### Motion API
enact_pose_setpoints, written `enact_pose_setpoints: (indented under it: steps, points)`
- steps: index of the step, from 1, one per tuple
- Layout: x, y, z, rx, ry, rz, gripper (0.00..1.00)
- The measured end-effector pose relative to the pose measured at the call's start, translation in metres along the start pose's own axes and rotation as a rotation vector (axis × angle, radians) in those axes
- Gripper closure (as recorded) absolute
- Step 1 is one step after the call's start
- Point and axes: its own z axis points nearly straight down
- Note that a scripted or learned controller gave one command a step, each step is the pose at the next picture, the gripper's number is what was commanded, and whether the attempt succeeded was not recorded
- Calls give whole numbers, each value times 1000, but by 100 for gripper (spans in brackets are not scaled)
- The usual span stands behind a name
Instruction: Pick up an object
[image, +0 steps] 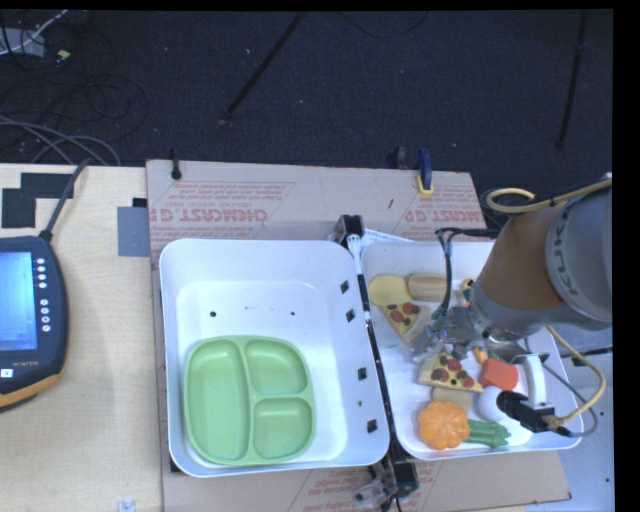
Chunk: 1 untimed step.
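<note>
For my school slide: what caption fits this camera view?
Robot arm reaches into the right bin of toy food; a green tray sits in the left bin.

Even, fairly bright light falls from above on the two white bins (262, 262), whose walls glare mildly and lose detail. The floor (330, 80) toward twelve o'clock is dim, almost black. Shadows are soft and short. The whole frame is slightly soft and grainy.

Glossy plastic bins (260, 262) — matt green tray (248, 400), cardboard sheet (300, 205)
</note>
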Motion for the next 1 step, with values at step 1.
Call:
enact_pose_setpoints:
  steps: [1]
  points:
    - [72,88,-97,-18,0,-15,100]
